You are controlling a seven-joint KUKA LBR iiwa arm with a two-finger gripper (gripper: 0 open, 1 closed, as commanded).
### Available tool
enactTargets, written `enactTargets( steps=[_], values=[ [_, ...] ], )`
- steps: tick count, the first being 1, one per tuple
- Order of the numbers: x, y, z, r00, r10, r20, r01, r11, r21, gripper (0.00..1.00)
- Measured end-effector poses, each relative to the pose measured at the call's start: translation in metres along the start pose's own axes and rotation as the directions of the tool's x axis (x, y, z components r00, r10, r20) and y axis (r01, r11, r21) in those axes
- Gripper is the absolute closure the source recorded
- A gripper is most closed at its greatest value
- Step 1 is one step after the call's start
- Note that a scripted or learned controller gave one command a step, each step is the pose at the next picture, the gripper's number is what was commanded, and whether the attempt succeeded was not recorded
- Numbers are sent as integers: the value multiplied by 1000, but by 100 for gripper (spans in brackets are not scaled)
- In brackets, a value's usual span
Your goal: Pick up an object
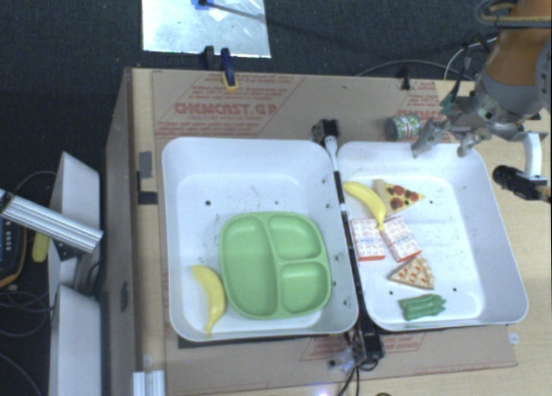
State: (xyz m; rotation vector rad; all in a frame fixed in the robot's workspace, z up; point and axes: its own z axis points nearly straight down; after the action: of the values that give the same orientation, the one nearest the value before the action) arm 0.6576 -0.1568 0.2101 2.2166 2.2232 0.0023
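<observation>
The arm (pixel 517 58) is showing at the top right w/ a rounded orange band, glossy, catching a bit of light on its upper curve. Above the band a grey ring-shaped section is peeking in at the pic's edge. Below the orange, the wrist is turning pale grey, smooth and cylindrical, approx. same width as the band. The gripper (pixel 443 138) is looking metallic grey, w/ 2 short fingers (pixel 423 143) sticking out from a blocky base; details are blurring at this res. Thin dark cables are looping along the left side of the wrist. A black fitting is jutting out on the arm's right side.
</observation>
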Motion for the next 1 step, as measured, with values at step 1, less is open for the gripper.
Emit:
enactTargets(
  steps=[1],
  values=[
    [36, -10, 48, 1000, -2, -1, 2, 1000, 2, 0]
  ],
)
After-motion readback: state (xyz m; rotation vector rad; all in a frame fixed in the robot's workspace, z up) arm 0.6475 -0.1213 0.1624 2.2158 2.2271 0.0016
